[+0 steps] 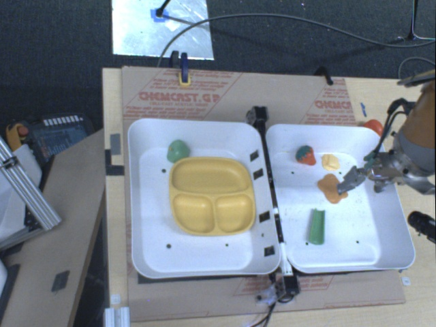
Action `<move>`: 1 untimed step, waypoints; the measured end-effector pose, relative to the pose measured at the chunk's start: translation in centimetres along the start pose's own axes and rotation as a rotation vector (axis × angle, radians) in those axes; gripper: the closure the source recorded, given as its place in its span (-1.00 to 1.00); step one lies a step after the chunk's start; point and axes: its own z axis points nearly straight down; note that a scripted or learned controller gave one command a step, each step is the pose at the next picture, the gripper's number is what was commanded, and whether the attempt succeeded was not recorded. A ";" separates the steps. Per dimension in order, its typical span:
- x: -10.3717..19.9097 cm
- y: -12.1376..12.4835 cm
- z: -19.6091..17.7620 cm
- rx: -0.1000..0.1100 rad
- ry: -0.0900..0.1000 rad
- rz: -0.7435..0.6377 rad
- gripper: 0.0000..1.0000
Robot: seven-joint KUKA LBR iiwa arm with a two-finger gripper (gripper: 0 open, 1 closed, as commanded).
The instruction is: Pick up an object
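Orange piece (332, 189) lies mid right bin (395, 251), claw (349, 180) touching its right edge; can't tell if claw is open or closed. Red piece (306, 155) and yellow bit (330, 161) farther back, green block (317, 226) nearer. Left bin (146, 251): yellow tray (210, 195), green lump (178, 150).

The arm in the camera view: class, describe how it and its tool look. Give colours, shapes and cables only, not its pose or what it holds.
The arm is grey and rounded, with an orange band at the top of what shows. Dark thin cables loop beside it. Its tool is a grey metal piece that narrows to slim dark fingers.
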 end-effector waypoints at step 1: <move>0.0 0.3 -0.7 -0.012 -0.002 -0.003 -1.00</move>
